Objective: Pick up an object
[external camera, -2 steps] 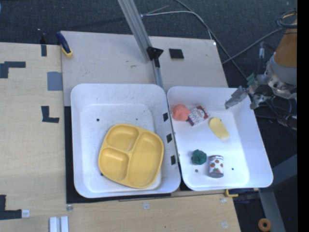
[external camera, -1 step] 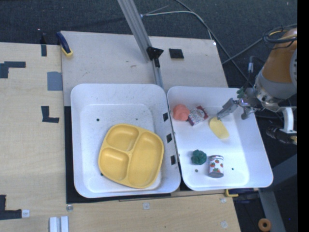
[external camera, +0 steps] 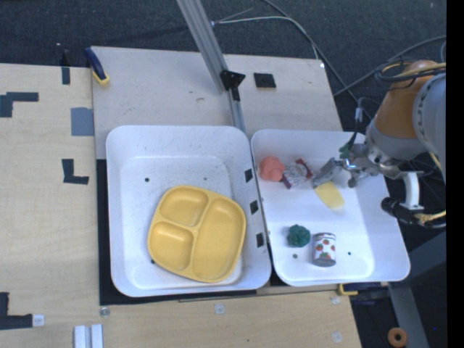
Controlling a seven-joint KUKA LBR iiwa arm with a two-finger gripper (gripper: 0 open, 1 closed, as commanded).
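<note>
Lowest in the frame, in the right bin (external camera: 377, 267), stands a small can (external camera: 324, 249) with a red-spotted label, and just left of it a dark green lump (external camera: 298, 235). Above them, near the bin's middle, lies a yellow block (external camera: 330, 195). The gripper (external camera: 326, 174) hangs just above that block's upper edge, pointing left; whether it touches the block I cannot tell, nor whether it is open or closed. Left of the gripper sit a crumpled red-and-grey packet (external camera: 296, 173) and a pink-orange ball (external camera: 272, 168), close together. The arm (external camera: 406, 122) reaches in from the frame's right, orange band uppermost, wrist bent down toward the bin. The left bin (external camera: 130, 151) holds a yellow divided tray (external camera: 197, 233) on the worktop (external camera: 159, 85).
</note>
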